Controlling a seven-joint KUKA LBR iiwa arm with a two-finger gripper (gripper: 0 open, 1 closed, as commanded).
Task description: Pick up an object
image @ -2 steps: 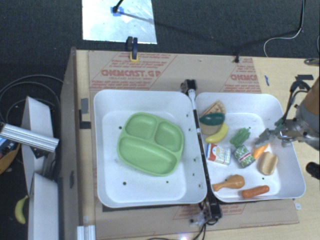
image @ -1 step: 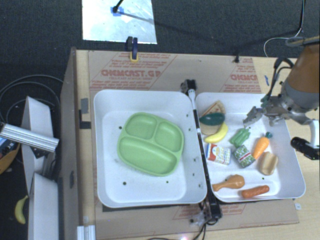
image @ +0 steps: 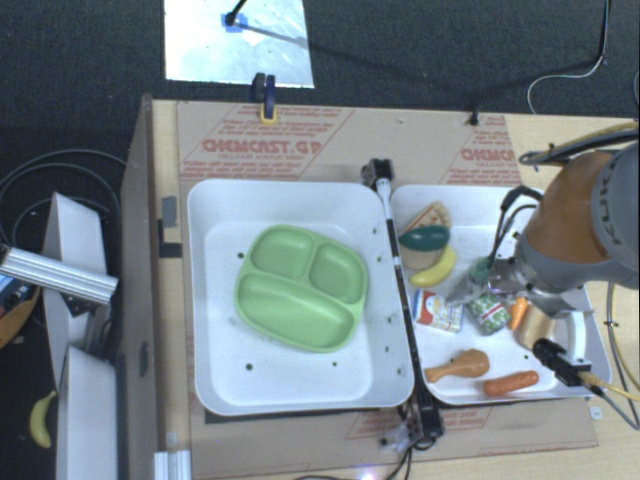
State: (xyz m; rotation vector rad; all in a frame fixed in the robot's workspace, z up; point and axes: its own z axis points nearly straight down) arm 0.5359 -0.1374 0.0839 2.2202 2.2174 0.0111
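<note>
Dark carpet surrounds the counter, whose top is covered with brown printed board. 2 shallow white bins sit side by side on it. In the left bin lies a green divided tray with 3 compartments, turned at a slant. The right bin carries the loose objects: a sandwich wedge near its far left corner, a dark green piece just in front of it, and a yellow banana touching that piece's near side. A small red and white carton lies near the divider, a green patterned object just to its right, and a small orange piece beside that. Along the near edge rest a brown drumstick and an orange carrot.

From the right the grey and orange arm reaches over the right bin. Its end effector hangs low over the middle of that bin, just above the green patterned object and the carton. Whether it is wide, narrow or gripping anything I cannot tell, as the wrist hides it.
</note>
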